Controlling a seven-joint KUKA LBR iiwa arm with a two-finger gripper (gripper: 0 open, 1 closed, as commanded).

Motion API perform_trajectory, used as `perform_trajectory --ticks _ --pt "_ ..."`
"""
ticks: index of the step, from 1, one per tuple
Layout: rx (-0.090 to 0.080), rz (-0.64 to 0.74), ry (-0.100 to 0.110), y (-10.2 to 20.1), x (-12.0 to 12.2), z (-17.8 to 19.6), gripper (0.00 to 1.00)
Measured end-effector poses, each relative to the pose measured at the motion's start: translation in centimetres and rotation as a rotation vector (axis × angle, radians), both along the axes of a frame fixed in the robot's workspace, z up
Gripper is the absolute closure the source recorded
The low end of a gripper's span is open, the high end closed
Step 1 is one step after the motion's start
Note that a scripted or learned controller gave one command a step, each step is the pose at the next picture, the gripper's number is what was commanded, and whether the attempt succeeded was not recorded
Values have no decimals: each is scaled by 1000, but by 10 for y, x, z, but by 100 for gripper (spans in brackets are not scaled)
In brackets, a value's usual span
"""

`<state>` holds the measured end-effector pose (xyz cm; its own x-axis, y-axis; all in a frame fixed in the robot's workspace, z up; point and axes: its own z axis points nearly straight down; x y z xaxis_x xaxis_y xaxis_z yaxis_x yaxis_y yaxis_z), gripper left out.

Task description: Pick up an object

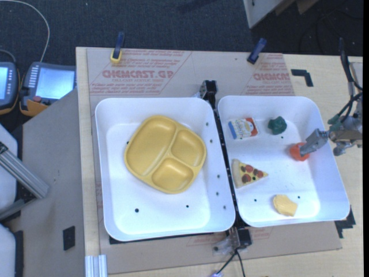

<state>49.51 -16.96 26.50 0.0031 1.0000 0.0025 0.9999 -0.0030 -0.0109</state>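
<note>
- Dark blue-grey floor around a pale bench (86, 172), its top under a cardboard sheet (173, 74) with red print.
- Two clamps on the far edge: a yellow-and-blue clamp (117, 48) to the left, a blue clamp (256, 51) to the right.
- Two screens (40, 82) off the bench at far left.
- Side by side on the bench: left bin (109, 212) and right bin (328, 206), white and shallow, touching along the middle.
- In the left bin, a yellow plate (166, 153) with three compartments, lying flat near the centre.
- At the right bin's right wall, the gripper (314, 142), grey, reaching in from the right edge, tip low over the bin floor.
- Just at that tip, an orange-red piece (298, 152), small and rounded, touching or nearly touching the gripper; too small to tell whether caught between the fingers.
- Opening of the gripper: cannot tell.
- Elsewhere in the right bin: a packet (243, 128) in white, red and blue near the far left corner; a green lump (278, 125) beside it, apart; a pizza slice (248, 173) near the left wall; a yellow chunk (285, 205) near the front.
- Cables (230, 258) below the bins' front joint.
</note>
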Motion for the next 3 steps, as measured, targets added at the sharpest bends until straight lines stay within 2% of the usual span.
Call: perform_trajectory --ticks 1,3 --pt "-2 3 -11 0 2 5 0" --pt "0 2 -3 -9 -13 -104 0"
